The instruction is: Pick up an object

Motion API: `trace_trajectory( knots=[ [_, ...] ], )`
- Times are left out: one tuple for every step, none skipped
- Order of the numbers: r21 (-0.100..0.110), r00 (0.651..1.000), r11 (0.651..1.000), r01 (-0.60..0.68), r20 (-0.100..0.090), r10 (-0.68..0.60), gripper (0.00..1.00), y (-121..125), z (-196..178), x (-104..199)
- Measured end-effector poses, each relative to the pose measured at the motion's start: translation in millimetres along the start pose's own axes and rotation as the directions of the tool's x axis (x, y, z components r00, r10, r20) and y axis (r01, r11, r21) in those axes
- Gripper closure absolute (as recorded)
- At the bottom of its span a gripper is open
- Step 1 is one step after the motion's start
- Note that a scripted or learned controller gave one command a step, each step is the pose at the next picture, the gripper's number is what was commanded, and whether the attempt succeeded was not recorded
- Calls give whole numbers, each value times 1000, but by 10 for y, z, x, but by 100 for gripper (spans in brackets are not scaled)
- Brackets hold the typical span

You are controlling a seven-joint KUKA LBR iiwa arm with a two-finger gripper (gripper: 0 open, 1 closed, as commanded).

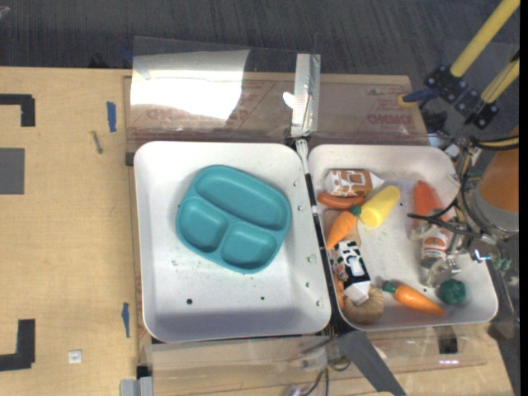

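The right bin [396, 157] holds several toy foods. A yellow piece [379, 206] lies by a small orange carrot [340, 228] and a brown packet [348, 181]. A black-and-white toy [351, 267] lies along the bin's left wall above a brown lump [364, 304]. A larger carrot [410, 297] and a dark green ball [451, 291] rest near the front. My gripper [440, 254] is low at the bin's right side, over a small reddish-white item [434, 242] and just below a red-orange piece [425, 197]. Cables and the wrist hide its tips.
A teal divided plate [234, 217] lies in the left bin [165, 287]. The arm's orange band [503, 184] hangs over the right bin's right rim. Yellow struts [487, 27] stand at the back right. A clear panel [194, 89] stands behind the bins.
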State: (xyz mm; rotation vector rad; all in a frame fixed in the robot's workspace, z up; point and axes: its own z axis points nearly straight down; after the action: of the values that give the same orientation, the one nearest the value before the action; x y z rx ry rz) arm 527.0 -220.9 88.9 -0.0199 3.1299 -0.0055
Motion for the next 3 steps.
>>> trace_trajectory(
  knots=[
    [3, 1000, 1000, 3, 12, -3, 100, 13, -130, -43],
    [-1, 999, 999, -49, 6, 49, 100, 436, -1365, -477],
    [-3, 999, 999, -52, -5, 52, 0, 424, -1314, -449]
  ],
)
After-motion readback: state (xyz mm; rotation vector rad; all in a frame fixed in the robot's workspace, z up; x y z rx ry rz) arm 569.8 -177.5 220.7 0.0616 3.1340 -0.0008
